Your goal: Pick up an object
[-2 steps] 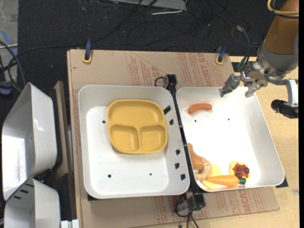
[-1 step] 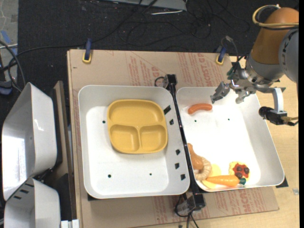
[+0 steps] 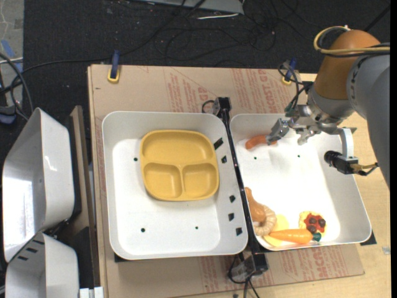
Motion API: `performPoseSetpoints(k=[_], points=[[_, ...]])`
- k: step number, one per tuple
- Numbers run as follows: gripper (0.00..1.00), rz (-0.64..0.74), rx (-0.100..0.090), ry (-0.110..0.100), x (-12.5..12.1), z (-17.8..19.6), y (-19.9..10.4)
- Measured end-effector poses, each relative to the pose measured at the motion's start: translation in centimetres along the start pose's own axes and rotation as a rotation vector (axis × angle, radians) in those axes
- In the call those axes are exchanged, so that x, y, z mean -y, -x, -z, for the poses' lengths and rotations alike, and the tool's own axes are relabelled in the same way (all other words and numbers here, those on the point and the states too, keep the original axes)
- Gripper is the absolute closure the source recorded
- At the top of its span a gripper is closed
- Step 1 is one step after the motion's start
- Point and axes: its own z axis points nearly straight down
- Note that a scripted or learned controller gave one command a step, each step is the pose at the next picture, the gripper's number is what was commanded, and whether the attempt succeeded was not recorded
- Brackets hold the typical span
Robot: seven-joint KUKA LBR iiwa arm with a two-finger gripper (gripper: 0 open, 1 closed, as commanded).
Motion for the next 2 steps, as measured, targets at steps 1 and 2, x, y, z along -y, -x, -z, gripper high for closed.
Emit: performPoseSetpoints(k=[1,2], points=[[0.00,0.000,0.000,0.001,0.0,-3.5,-0.1],[1.00,0.001,0.002,0.008,-0.1,-2.1,-0.1]])
